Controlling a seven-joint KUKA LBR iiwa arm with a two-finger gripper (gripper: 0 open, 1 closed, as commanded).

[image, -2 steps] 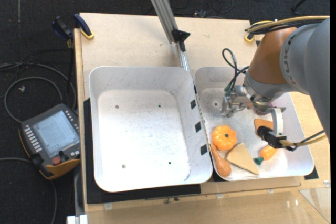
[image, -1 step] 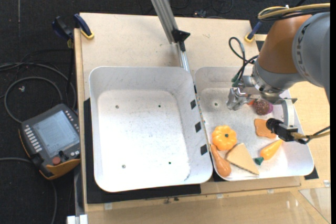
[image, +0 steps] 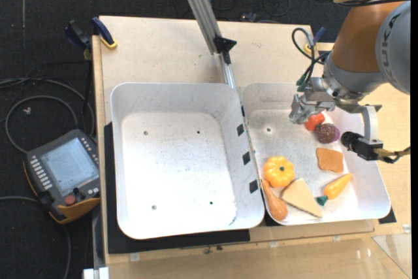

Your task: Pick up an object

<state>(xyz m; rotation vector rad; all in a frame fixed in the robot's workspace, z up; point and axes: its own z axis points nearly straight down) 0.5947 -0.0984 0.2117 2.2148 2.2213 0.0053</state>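
My gripper (image: pixel 305 109) hangs low in the right bin (image: pixel 274 96), near its back edge. Whether it is apart or together I cannot tell from this slant. Just beside it, toward the bin's right wall, sits a small red object (image: pixel 315 119), possibly touching it, with a purple one (image: pixel 327 133) next along. An orange slab (image: pixel 330 160), a pumpkin (image: pixel 279 171), a cheese wedge (image: pixel 302 196) and carrots (image: pixel 337 186) lie toward the front edge.
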